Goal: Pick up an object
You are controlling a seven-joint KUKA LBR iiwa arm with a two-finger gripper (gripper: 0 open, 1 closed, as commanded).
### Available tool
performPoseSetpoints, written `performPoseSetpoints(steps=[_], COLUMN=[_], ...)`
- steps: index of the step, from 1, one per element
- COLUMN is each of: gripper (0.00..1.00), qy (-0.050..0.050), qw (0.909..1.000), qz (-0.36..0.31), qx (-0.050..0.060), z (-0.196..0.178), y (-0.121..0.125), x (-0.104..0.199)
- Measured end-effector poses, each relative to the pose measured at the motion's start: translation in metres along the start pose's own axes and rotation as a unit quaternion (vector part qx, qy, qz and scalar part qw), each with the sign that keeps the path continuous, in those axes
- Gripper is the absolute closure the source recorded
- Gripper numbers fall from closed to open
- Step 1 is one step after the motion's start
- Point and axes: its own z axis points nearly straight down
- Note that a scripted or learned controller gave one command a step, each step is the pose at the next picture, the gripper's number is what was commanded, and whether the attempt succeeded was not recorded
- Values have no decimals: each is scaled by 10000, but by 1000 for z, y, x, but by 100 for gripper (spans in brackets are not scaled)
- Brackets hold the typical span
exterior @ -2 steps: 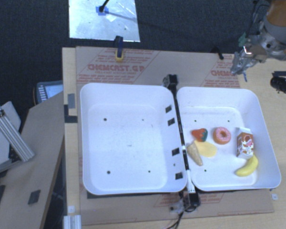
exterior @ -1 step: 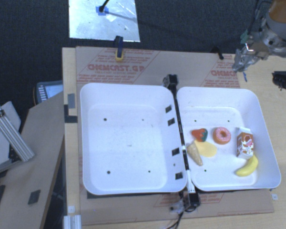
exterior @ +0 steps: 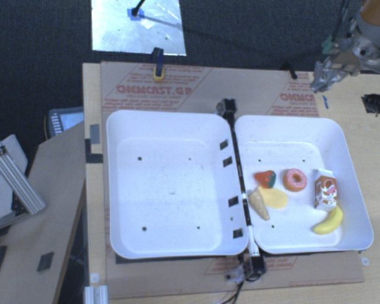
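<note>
We are looking down on the surface as the gripper (exterior: 321,81) is hanging beyond the far right corner of the right bin (exterior: 342,138), well apart from everything inside it; we cannot tell how its fingers are standing. Inside that bin, a pink doughnut (exterior: 295,180) is lying near the middle, a strawberry (exterior: 265,178) just left of it, a yellow disc (exterior: 274,199) and cone (exterior: 259,204) below, a small carton (exterior: 325,191) standing right, and a banana (exterior: 329,221) resting nearest the front wall.
</note>
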Motion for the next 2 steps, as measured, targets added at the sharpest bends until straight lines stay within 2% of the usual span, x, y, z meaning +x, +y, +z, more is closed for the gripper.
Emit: performPoseSetpoints(steps=[2], gripper=[100], qy=[-19], qw=[10000], qz=[-48], qx=[-39], z=[-23], y=[2], x=[0])
